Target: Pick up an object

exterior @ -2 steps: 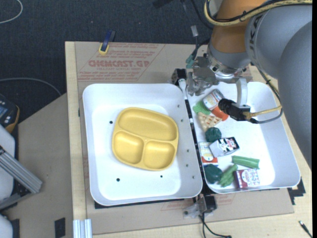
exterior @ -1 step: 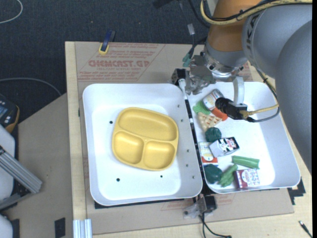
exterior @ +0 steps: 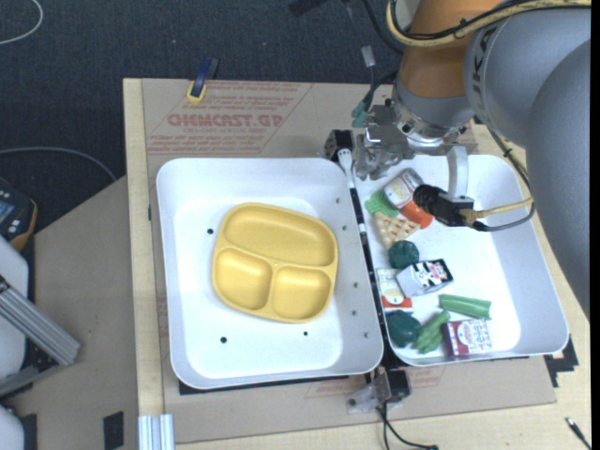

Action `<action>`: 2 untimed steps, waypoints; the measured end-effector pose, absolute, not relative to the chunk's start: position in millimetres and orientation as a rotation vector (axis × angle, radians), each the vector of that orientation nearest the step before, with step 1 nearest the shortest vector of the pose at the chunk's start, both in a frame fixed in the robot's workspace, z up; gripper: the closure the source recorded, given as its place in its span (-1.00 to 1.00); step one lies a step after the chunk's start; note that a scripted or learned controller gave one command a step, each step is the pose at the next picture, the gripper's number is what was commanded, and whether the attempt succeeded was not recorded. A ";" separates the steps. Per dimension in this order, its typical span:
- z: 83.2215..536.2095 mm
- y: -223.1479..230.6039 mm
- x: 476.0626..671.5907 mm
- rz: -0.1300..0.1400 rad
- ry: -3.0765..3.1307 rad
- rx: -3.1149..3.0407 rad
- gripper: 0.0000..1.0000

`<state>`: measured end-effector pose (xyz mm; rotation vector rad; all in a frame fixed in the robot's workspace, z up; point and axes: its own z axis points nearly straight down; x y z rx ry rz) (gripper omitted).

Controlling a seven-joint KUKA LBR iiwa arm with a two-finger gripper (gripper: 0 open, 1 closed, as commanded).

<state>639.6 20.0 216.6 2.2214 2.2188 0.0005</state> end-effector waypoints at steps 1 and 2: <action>235.9 24.2 636.7 0.006 2.220 2.217 1.00; 231.4 26.4 627.6 -0.003 2.223 2.223 1.00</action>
